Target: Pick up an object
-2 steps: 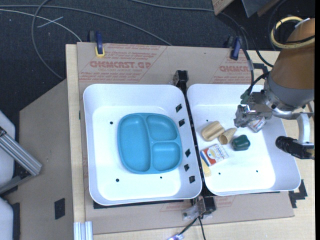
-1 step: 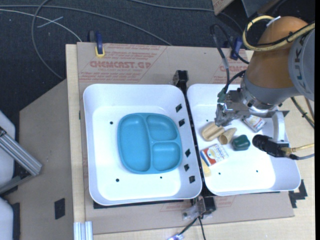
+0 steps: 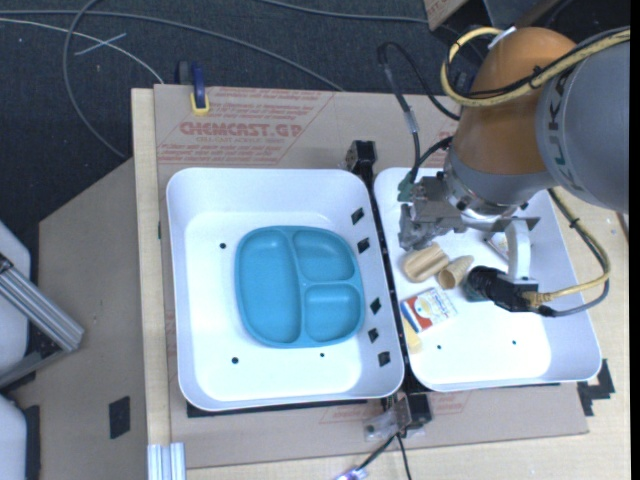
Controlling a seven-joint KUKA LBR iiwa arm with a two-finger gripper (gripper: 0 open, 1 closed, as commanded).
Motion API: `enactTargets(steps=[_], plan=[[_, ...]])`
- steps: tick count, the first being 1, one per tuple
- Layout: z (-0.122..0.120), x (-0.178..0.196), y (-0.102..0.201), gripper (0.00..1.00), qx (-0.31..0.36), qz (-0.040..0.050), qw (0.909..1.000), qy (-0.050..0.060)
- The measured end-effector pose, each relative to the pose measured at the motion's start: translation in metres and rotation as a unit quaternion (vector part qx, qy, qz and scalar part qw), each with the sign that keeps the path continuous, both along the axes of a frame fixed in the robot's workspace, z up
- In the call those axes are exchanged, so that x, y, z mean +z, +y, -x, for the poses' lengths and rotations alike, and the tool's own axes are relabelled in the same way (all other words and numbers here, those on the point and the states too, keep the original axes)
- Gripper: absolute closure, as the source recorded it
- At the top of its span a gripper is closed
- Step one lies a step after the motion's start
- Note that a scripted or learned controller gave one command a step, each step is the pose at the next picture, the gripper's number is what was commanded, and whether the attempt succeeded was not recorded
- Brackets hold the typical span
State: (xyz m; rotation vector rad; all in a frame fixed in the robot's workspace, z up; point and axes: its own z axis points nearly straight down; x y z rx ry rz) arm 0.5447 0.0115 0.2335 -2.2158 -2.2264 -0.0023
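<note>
Dark carpet surrounds the bench, with loose cables (image 3: 100,28) running across it top left. An aluminium rail (image 3: 35,303) sits off the bench at far left. The bench top is cardboard (image 3: 250,123) with red print, and a blue-yellow clamp (image 3: 198,88) is on its far edge. 2 white bins sit side by side and meet along a middle seam with a row of small black clips (image 3: 372,306).

Left bin (image 3: 190,258): 1 blue plate (image 3: 298,286) with 3 compartments, lying flat near the centre, apart from all walls.

Right bin (image 3: 530,363): 3 loose items, all in the left half.
- Tan block (image 3: 421,262) is near the left wall, lying on its side.
- Tan cylinder (image 3: 455,271) is just right of the block. Touching or just apart, can't tell.
- Packet (image 3: 428,310), white with red and blue print, lies flat just below both, near the left wall.

Arm (image 3: 545,108) comes in from the right, with its orange band over the far side of the right bin. Gripper (image 3: 415,226) hangs over the upper left part of that bin, pointing down, just above the block in view. Contact with the block: can't tell. Open or closed: can't tell, since the wrist body blocks the view.
</note>
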Motion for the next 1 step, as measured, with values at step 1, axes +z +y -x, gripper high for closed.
enactTargets(steps=[1], plan=[[0.0063, -0.0123, 0.0533, 1.00, 0.001, -0.0009, 1.0000, 0.003]])
